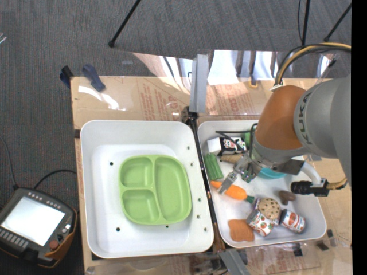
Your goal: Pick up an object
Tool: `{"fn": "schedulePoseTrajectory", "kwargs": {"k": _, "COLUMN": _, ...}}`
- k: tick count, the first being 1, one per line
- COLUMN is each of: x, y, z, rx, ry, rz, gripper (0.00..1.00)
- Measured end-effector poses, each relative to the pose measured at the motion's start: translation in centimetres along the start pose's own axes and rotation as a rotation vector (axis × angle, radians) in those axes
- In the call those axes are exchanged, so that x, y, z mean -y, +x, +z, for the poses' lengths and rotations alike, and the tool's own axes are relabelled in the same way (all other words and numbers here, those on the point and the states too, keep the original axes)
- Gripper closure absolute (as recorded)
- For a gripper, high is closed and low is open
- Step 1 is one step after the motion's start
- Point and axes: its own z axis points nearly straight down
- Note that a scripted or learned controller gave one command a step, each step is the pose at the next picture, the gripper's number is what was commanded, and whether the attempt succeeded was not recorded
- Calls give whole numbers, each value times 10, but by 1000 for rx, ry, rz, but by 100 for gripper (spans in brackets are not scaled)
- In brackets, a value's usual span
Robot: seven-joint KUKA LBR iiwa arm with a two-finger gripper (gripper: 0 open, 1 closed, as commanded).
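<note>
My gripper (236, 180) hangs low over the left-middle of the right bin (317, 209), its fingers spread open with nothing between them. Just below its fingertips lies an orange toy carrot (234, 192) with a green tip. A green stick-like item (213, 166) lies to the left by the bin wall. Behind the gripper sits a white and black box (228, 145). Partly hidden under the arm is a teal bowl (274, 173).
The left bin (97, 153) holds a green divided plate (155, 189). In the right bin's front lie an orange wedge (240, 230), a round speckled cookie (268, 207), two small cans (291, 221) and a brown piece (286, 196). A tablet (33, 222) sits at lower left.
</note>
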Motion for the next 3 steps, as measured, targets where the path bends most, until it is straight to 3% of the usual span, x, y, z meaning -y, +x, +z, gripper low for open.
{"fn": "schedulePoseTrajectory", "kwargs": {"k": 1, "x": 1, "y": 2, "z": -4, "rx": -8, "ry": 7, "rz": -5, "gripper": 100}}
{"fn": "schedulePoseTrajectory", "kwargs": {"k": 2, "x": -29, "y": 44, "z": -144, "rx": 15, "ry": -15, "rz": 29, "gripper": 100}}
{"fn": "schedulePoseTrajectory", "kwargs": {"k": 3, "x": -64, "y": 38, "z": -155, "rx": 6, "ry": -5, "rz": 110, "gripper": 100}}
